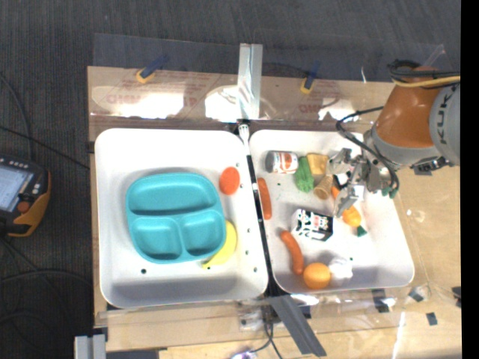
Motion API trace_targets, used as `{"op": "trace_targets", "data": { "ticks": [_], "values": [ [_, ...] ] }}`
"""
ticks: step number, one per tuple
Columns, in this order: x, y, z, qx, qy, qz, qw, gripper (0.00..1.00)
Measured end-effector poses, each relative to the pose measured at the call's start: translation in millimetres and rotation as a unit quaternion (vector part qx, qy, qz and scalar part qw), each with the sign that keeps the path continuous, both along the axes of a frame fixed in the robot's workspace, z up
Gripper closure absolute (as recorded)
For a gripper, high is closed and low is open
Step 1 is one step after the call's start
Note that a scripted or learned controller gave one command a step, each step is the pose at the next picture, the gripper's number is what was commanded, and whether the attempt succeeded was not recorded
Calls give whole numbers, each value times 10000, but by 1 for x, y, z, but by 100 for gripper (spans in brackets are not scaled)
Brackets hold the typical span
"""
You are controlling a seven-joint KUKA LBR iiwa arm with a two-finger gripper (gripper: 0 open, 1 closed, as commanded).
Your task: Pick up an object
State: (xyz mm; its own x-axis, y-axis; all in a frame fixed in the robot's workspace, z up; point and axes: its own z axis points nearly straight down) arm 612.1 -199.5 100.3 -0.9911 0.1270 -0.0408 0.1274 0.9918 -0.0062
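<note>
Right now the gripper (350, 194) is hanging low over the right bin (397, 234), at its upper right part, and whether it is released or clenched cannot be told from this slanted view. Nothing is visibly sitting between its tips. A small orange piece (351, 218) is lying just below it, so that is probably the object being aimed at. To do this well, the arm should be coming straight down and centring on that piece before closing (it looks small and could slip aside). A tan cup (323, 186) and a green toy (304, 176) are crowding the left side, and a black-and-white carton (313, 225) is lying nearby. Farther off, an orange ball (316, 275) is resting near the front wall, while a teal divided tray (177, 215) is occupying the left bin (112, 200).
</note>
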Motion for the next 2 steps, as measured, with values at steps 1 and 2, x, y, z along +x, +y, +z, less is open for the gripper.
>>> {"op": "trace_targets", "data": {
  "ticks": [1, 2],
  "values": [
    [-46, -15, -6, 5, 71, 27, 10000, 0],
    [-16, 46, -10, 42, 125, 77, 9999, 0]
  ]
}}
